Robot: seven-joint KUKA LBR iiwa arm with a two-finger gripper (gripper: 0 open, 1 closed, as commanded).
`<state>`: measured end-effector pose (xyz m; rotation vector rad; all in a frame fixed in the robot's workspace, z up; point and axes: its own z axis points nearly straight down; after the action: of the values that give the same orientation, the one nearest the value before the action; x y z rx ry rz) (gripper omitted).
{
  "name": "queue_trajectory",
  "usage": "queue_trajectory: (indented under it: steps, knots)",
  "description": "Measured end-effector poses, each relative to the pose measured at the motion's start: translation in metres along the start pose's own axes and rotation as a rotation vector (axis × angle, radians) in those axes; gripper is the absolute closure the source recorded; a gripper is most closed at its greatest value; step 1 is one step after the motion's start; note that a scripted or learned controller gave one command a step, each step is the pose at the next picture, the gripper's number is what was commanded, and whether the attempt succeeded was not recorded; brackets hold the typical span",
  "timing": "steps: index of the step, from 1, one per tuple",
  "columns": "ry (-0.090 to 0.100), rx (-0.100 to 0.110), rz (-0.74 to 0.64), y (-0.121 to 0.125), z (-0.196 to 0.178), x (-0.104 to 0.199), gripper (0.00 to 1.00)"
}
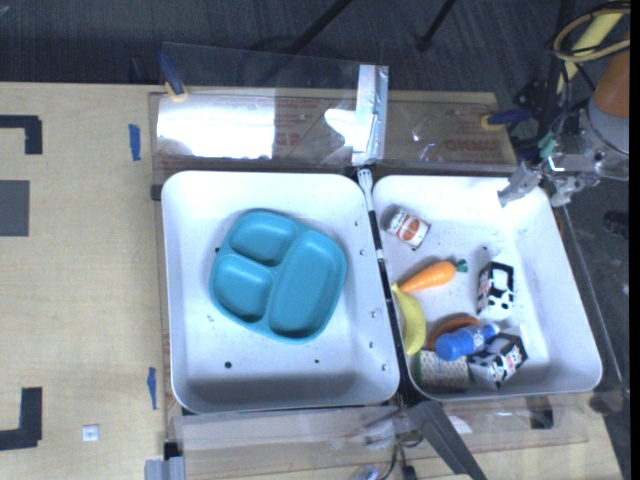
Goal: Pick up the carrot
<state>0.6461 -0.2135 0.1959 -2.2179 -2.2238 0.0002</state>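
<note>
My gripper (535,180) sits above the far right corner of the right bin (570,278), at the rim, up and to the right of the carrot (432,276) and well apart from it. I cannot tell how its jaws stand; they are too small and blurred to read.

The carrot lies in the right bin, left of centre. It is orange, short and tapered, with a small green tuft at its right end. Its long axis runs nearly left to right, the tufted end tilted slightly toward the far wall and the narrow tip pointing left toward the divider between the bins.

Open room: bare white floor lies beyond the carrot on the far side, apart from a small can (407,227) just up and left of it. To the carrot's right, a black-and-white carton (495,290) stands near the tuft. Directly below the carrot's tip, a banana (409,319) lies along the divider, close but seemingly not touching. Further below the carrot, a crowded cluster sits against the near wall, including a blue bottle (462,343).

Left of the carrot, across the divider, the left bin (190,268) holds a blue tray (279,274).
</note>
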Motion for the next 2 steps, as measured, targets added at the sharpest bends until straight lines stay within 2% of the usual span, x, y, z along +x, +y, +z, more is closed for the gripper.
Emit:
queue_trajectory:
  steps: [1,2]
  knots:
    - [0.000,0.000,0.046,-0.007,0.056,0.064,0.00]
    - [-0.001,-0.006,-0.348,-0.046,0.109,0.116,0.00]
